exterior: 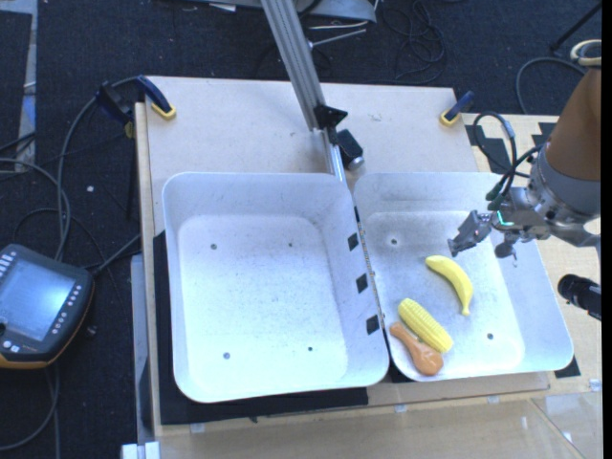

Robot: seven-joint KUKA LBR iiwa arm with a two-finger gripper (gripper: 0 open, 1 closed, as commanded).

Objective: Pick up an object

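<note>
Three objects lie in the right bin: a yellow banana, a yellow corn cob and an orange drumstick-shaped toy at the bin's front edge, touching the corn. My gripper hovers over the right bin's back right part, just above and right of the banana. Its dark fingers stand apart, open, with nothing between them.
The left bin sits beside the right one, the two meeting at a raised ridge. A slanted metal pole rises at the back. A teach pendant lies on the floor at far left.
</note>
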